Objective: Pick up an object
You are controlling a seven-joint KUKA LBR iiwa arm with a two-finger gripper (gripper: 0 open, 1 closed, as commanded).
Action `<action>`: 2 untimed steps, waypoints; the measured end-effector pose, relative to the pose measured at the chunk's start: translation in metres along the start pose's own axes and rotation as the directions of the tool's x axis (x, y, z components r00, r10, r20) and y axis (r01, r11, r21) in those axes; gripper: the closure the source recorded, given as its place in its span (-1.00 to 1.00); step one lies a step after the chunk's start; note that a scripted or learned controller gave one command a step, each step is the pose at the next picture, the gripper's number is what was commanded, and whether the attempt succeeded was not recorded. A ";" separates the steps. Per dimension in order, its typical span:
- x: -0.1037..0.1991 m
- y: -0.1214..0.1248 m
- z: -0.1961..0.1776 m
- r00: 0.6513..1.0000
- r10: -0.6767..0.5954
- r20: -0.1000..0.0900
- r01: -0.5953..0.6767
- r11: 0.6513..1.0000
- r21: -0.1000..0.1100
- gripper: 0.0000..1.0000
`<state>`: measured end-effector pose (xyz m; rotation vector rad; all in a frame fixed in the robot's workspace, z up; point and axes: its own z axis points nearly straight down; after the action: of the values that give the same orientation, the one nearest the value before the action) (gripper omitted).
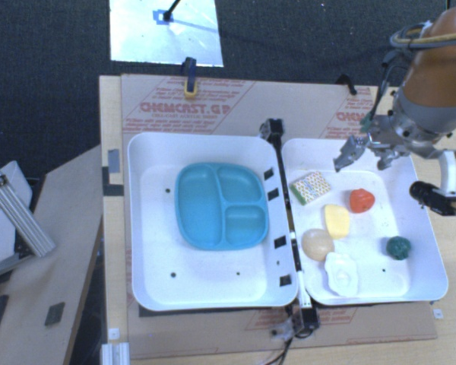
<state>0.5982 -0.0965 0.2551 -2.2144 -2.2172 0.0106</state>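
Dark carpet behind, and our bench carries two white bins. We see the left bin holding just a blue divided tray. Right bin has the candidates: patterned block, beige ball, yellow block, white piece, red object, green ball. The jaws hover at that bin's back edge, spread apart, gripping nothing. Pick not yet started, we'd say.

The grey arm enters from two o'clock, its orange band uppermost near the frame's corner. Its gripper hangs at the wrist's eight o'clock, fingers spread apart and clasping nothing.
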 end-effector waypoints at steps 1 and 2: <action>0.000 0.002 -0.006 1.000 -0.002 0.001 0.002 1.000 -0.012 -1.00; 0.004 0.000 0.056 1.000 0.000 0.000 0.000 1.000 -0.008 -1.00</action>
<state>0.5975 -0.0927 0.1993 -2.2184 -2.2211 0.0027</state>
